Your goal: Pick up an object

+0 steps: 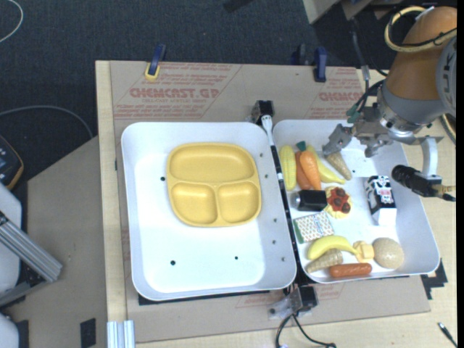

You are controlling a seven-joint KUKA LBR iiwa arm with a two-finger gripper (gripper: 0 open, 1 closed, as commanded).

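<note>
My gripper hangs over the back of the right bin, its grey fingers spread open with nothing between them. Just below and left of it lie a pale yellow wedge, an orange carrot and a yellow corn cob. Further forward are a black block, a red and yellow piece, a cow-patterned carton, a checkered packet, a banana, a sausage and a tan round lump.
The left bin holds a yellow divided plate. A black clip sits at the back where the bins meet. The arm's black side part overhangs the right bin's right rim. Blue clamps grip the board's far edge.
</note>
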